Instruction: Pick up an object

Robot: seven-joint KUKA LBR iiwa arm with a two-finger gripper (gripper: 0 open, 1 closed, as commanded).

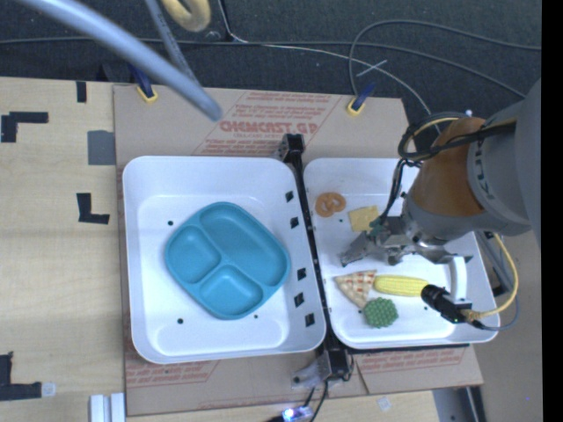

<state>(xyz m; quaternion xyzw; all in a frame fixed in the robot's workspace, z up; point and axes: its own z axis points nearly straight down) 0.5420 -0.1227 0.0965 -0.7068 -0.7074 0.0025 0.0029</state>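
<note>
Corn cob [401,284] lies in the right bin [475,328] between a pizza slice [356,286] and a green broccoli piece [380,312], just below the gripper [362,249], whose fingers look spread and pinch nothing, while a pretzel [331,203] and cheese wedge [362,217] sit above it.

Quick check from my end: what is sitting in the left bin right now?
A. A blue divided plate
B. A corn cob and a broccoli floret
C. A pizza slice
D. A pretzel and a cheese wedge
A: the blue divided plate lies alone in the left bin; the corn cob, broccoli, pretzel, cheese and pizza slice all lie in the right bin.
</note>
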